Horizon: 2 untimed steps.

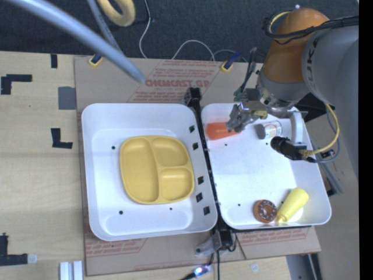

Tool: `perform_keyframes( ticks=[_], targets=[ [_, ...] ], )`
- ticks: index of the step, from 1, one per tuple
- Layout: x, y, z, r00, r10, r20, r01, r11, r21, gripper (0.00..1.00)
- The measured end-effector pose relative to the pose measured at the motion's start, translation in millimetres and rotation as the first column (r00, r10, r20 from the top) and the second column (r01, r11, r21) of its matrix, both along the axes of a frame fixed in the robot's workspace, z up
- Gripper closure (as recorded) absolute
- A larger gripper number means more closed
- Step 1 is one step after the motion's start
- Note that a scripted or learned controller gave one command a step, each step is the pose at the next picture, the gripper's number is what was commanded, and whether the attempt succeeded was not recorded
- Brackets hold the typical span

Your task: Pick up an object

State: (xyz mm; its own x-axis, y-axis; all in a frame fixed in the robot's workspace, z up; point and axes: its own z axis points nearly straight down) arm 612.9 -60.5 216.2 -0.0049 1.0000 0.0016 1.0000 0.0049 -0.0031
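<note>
Tabletop [35, 156]: pale wood, carrying a cardboard sheet [169, 80] under both bins, probably to fix their footprint.

Arm [326, 51]: grey with orange band, entering from the upper right of the frame and bent down over the right bin's upper left corner.

Left bin [99, 214]: shallow, white, centre left of the frame. Holds one item.

Right bin [256, 174]: shallow, white, centre right, butted against the left bin along a clipped seam, so that things can pass from one to the other.

Yellow tray [156, 169]: three compartments, lying flat and slightly skewed in the middle of the left bin. Well apart from the claw.

Claw [238, 121]: low over the upper left of the right bin, tips at the right end of the orange object. Whether it is released or clenched cannot be told at this angle; nothing is plainly seen between its tips.

Yellow object [292, 204]: elongated, lying at a slant in the lower right of the right bin, touching the brown ring.

Orange object [217, 131]: small, rounded, resting on the bin floor against the upper left wall of the right bin. Judged the likely target, being nearest the claw; the wall just beside it may crowd the approach.

Brown ring [266, 210]: doughnut-like, lower right of the right bin.
</note>
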Motion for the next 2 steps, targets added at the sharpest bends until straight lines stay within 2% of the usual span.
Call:
perform_keyframes(
  ticks=[1,2],
  targets=[
    [-26,56,-5,1.000,0.001,-0.001,-0.001,1.000,0.000,1.00],
    [-46,108,8,1.000,0.002,0.001,-0.002,1.000,0.001,1.00]
  ],
)
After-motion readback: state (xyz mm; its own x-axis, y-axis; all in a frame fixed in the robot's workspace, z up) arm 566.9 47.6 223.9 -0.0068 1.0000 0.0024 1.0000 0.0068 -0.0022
